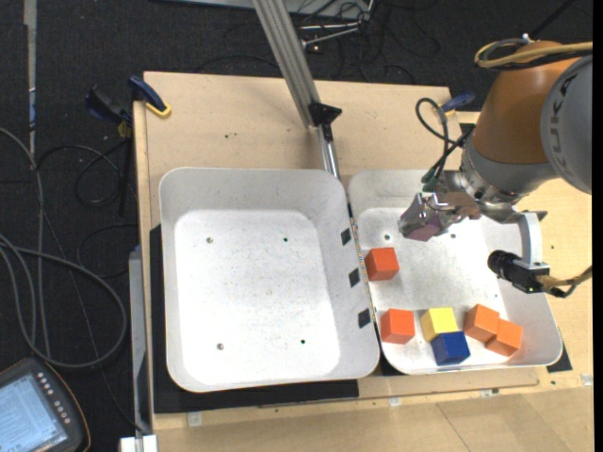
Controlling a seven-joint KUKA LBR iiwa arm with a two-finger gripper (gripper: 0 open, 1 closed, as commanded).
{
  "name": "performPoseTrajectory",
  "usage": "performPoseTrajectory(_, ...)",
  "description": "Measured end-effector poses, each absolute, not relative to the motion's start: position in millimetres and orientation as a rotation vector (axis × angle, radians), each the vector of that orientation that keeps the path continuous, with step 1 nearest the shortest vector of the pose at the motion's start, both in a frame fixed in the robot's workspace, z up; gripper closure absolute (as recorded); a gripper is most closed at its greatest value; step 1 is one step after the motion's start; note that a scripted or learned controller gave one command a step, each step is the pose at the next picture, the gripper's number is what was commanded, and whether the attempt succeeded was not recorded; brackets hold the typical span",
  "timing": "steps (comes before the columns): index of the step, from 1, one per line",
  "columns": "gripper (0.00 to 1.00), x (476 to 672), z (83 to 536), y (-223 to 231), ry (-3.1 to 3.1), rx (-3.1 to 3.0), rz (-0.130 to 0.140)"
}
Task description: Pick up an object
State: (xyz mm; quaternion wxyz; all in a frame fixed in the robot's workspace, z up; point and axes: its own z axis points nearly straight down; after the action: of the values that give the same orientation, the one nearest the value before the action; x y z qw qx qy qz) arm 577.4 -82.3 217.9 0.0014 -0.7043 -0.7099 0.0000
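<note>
The arm (528, 111) reaches in from the right, its orange band above the wrist, and its claw (421, 222) hangs over the far part of the right bin (377, 196), toward that bin's left side. Whether the claw is released or clenched cannot be told from this angle, and no block shows between its tips. Six blocks lie in the right bin. An orange block (382, 264) sits alone near the bin's left edge, just below the claw and apart from it. The others gather along the near edge: a second orange block (398, 325) toward the near left corner, a yellow block (438, 323) just beside it, and a blue block (451, 347) touching the yellow one on its near side. Toward the near right corner two more orange blocks (495, 330) sit pressed together. The left bin (250, 276) lies alongside the right one, their edges meeting along the middle of the wooden surface (236, 111). A black fitting (513, 268) on the arm's wrist hangs over the right bin's right edge.
</note>
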Motion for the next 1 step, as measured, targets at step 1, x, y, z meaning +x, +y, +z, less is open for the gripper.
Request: performPoseTrajectory(1,1.0,580.8,210.8,-26.7,-2.229,-2.209,0.0)
